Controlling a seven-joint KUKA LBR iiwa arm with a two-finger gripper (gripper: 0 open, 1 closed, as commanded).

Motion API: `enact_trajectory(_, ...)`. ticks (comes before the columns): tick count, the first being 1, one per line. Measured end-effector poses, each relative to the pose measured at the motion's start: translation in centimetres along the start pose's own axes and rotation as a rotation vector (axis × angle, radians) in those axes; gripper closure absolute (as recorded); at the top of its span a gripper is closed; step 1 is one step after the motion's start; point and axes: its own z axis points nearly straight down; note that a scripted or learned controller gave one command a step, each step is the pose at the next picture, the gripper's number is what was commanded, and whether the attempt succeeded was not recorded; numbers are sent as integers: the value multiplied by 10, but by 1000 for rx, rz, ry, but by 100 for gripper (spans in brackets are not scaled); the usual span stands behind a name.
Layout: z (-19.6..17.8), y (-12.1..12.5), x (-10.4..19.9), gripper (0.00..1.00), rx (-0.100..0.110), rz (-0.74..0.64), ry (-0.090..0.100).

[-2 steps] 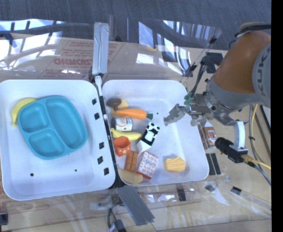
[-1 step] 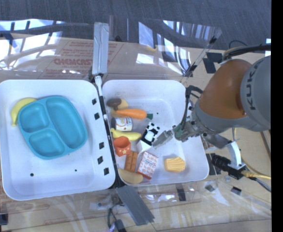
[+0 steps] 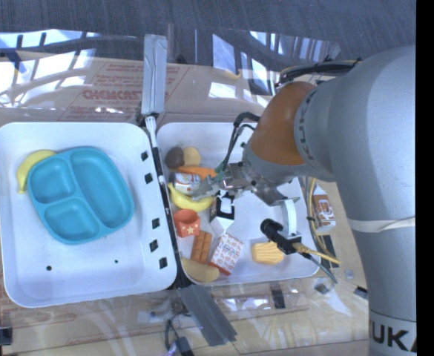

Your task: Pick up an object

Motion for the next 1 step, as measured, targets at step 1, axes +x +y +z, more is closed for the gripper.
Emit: enact_trajectory(1,11,42,15,0,24,-44,6)
